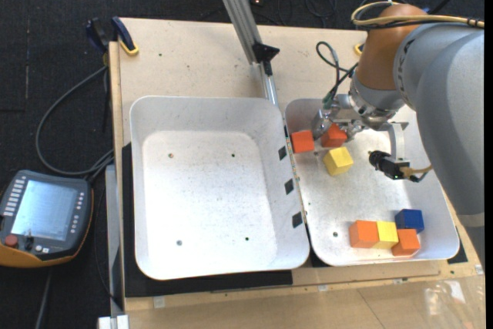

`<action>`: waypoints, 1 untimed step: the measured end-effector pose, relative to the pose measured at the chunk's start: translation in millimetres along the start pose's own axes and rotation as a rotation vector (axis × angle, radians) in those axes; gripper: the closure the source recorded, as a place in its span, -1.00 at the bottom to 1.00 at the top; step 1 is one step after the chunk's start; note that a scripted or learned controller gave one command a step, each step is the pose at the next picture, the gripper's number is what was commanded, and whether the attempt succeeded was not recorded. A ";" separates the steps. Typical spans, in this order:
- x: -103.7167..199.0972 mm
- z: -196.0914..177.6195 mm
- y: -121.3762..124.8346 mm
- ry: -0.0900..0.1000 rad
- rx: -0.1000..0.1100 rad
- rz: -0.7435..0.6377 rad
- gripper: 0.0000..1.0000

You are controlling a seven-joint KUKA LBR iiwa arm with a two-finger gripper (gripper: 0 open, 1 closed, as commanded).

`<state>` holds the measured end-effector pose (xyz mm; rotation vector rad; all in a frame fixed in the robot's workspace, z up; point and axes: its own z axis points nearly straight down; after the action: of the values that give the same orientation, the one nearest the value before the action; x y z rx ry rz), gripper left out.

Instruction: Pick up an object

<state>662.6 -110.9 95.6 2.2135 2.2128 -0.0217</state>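
On the floor at far left lies a pendant (42,218) with a lit screen, its cable curling up toward the table (192,58). Near the table's top-left corner sits a clamp (115,35) with a yellow tip. Most of the left side is taken by the left bin (154,166), tilted a little, its speckled floor bare. A metal pole (235,0) slants down from the top edge to the seam where the two bins meet. Just right of that seam, in the upper part of the right bin (347,239), an orange block (303,141) lies on the floor. Beside it, the pincer (333,133) reaches down with a red-orange block (334,138) between its fingers, so it appears closed on that block. A yellow block (338,160) rests just below, touching or nearly touching the held one. At the bin's lower right, four blocks cluster: an orange cube (364,233), a yellow cube (387,233), a blue cube (410,219) and a second orange one (407,242). The arm (431,65), grey with an orange band, comes in from the right.
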 end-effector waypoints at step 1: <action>-0.8 -12.2 0.9 0.001 -0.007 0.001 1.00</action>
<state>663.5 -111.5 107.8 2.2119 2.2085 -0.0135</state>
